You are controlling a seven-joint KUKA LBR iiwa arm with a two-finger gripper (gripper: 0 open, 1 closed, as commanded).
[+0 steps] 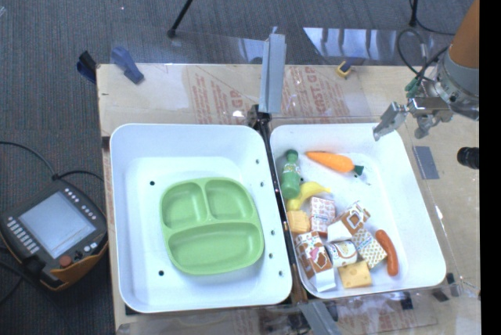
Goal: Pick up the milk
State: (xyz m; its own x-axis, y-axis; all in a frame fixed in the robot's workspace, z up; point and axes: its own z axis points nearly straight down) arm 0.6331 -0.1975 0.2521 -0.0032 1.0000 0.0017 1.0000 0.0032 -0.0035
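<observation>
White bins sit side by side on your bench, and nothing's been picked yet: the gripper (407,113) hangs just past the right bin (415,192)'s far right corner, and whether it's open or closed is anybody's guess from up here. I'd bet the milk (322,214) is the small patterned carton in the heap toward the bin's near left, beside the banana (313,191), though several cartons look alike, so you've still got the whole reach, grab and lift ahead.
</observation>
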